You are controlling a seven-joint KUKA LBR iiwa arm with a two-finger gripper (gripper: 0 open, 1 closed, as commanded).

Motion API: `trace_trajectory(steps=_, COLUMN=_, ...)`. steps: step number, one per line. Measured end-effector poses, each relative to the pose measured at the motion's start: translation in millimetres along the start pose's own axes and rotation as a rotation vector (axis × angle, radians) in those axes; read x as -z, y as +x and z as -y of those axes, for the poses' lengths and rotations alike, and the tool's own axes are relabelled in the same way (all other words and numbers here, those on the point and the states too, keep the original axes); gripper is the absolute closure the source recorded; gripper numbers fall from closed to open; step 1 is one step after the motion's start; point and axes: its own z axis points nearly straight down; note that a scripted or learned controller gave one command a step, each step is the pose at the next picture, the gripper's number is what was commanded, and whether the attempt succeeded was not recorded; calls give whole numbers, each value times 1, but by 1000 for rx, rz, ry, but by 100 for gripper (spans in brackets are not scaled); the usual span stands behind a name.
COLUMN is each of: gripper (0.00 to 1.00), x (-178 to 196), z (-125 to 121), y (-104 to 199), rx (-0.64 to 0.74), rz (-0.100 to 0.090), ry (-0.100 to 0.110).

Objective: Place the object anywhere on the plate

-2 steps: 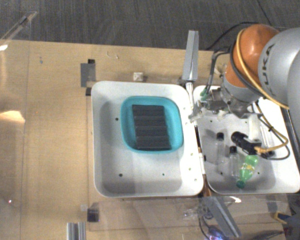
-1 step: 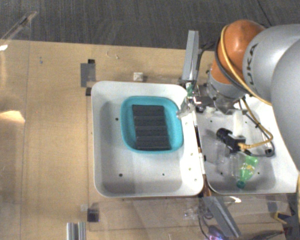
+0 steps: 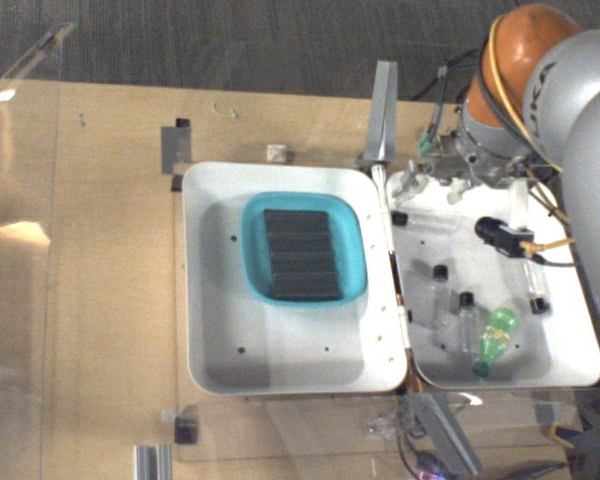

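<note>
The grey arm with the orange band reaches in at the far edge of the right-hand shallow white bin [image 3: 565,363], and its two-finger gripper [image 3: 427,176] hangs above that bin's far-left corner; whether it is open or closed cannot be told, and nothing is visibly held. The likely objects all lie in the right bin: a pale green translucent plastic bottle [image 3: 494,334] near the front and several small clear plastic vials with black caps [image 3: 441,286] scattered just beside it. The rounded square turquoise plate [image 3: 251,253] sits in the left-hand shallow white bin [image 3: 280,353], with a dark grey ribbed pad [image 3: 300,256] covering its middle. No pick appears to have been made, so the main risk is probably the grasp itself: the vials are clear, slim and lying down, so they could roll or slip away as the gripper closes, and the green bottle lies so close to a vial that both might be nudged or caught together. A carried item must also cross the raised walls between the bins, and a round bottle released on the ribbed pad might roll off the plate
</note>
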Motion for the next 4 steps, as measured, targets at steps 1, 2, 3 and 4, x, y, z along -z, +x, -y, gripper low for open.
trace_trajectory(steps=1, gripper=0, x=1, z=99, y=50, rx=-35, rz=-2, ry=-1)
trace_trajectory(steps=2, gripper=0, x=44, z=148, y=83, rx=-88, rz=-2, ry=-1)
trace_trajectory(steps=3, gripper=0, x=48, z=151, y=81, rx=-145, rz=-2, ry=0)
trace_trajectory(steps=4, gripper=0, x=55, z=152, y=97, rx=-168, rz=-2, ry=0)
